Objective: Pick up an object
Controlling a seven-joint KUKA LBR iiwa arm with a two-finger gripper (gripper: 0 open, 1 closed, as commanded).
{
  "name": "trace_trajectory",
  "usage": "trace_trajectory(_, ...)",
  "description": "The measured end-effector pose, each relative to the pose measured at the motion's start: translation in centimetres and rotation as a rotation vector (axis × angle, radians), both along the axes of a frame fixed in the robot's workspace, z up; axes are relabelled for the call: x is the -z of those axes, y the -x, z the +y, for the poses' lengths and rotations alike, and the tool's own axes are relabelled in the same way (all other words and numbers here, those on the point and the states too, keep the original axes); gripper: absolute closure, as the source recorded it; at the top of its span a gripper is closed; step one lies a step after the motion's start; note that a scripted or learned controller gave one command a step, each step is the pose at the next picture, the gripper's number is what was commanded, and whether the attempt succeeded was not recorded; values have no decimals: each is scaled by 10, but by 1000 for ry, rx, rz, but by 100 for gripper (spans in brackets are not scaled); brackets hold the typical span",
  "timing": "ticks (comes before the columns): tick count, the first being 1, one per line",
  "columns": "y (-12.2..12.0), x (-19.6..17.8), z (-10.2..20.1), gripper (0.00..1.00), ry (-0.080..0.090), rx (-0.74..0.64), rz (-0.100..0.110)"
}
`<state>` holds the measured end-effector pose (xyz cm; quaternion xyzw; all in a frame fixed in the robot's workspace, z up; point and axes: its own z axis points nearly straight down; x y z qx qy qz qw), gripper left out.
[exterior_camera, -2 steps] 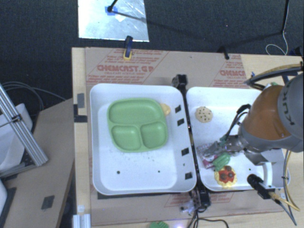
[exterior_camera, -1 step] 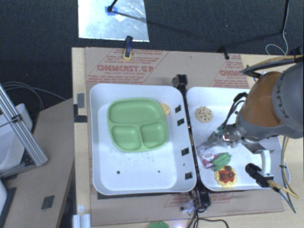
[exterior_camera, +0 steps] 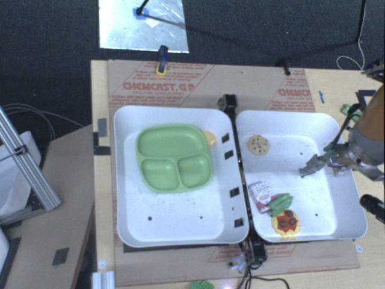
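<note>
In the right bin [exterior_camera: 325,125] lie a round cookie [exterior_camera: 258,144] near the back left, a small pink-and-white packet [exterior_camera: 260,192], a green leafy toy [exterior_camera: 280,201] and a yellow-and-red pizza-like piece [exterior_camera: 286,223] near the front. My gripper [exterior_camera: 310,168] reaches in from the right, hovering over the bin's middle right, apart from all of these. Nothing shows between its fingers.
The left bin [exterior_camera: 126,221] bears a green divided plate [exterior_camera: 174,158], with a small yellow piece [exterior_camera: 209,138] at the plate's back right rim. A black divider [exterior_camera: 237,179] runs between the bins. Cardboard lies under both bins.
</note>
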<state>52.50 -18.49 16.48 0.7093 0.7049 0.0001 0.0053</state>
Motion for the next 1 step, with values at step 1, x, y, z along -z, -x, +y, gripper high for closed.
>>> trace_trajectory(1, -30, 83, -17, 0, -6, -7, 9)
